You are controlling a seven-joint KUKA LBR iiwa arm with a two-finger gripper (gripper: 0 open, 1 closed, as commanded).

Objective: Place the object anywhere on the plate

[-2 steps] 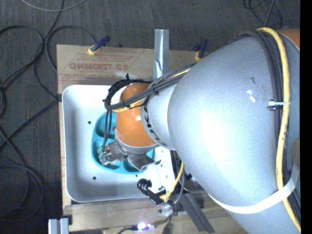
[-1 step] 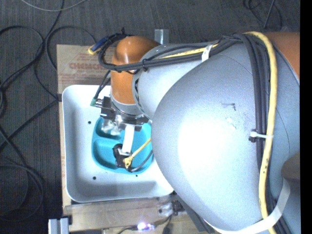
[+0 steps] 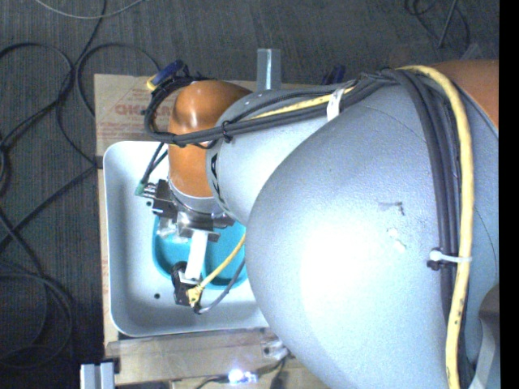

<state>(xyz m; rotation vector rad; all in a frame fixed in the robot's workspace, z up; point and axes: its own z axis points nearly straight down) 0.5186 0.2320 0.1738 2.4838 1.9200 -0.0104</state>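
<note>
**Wrist low over the blue plate, at the placing step by the look of it**

Nearest the camera, the grey arm point(image 3: 365, 217) swells across the right and middle of the view and covers much of the bench. Below it, the orange band point(image 3: 199, 116) leads down to the wrist, which points into the left-hand white bin point(image 3: 122, 217). The gripper point(image 3: 190, 217) hangs directly over the blue plate point(image 3: 165, 254), which lies on the bin's floor towards its near wall. Seen from above, the wrist housing hides the gripper's working end, so I cannot tell whether it is open or closed, nor whether it carries anything.

The object itself cannot be located from here. The bare parts of the plate, on its left and lower right, carry nothing I can make out, and the plate's middle lies under the wrist.

My judgement is that the arm is at the release stage, lined up above the plate. If the object is in the grasp, the next move calls for a short descent, a clean release onto the plate's flat, then a straight lift clear of the rim.

Beyond the bin lie the brown board of the bench point(image 3: 122, 108) and the dark floor with loose cables point(image 3: 49, 55).
</note>
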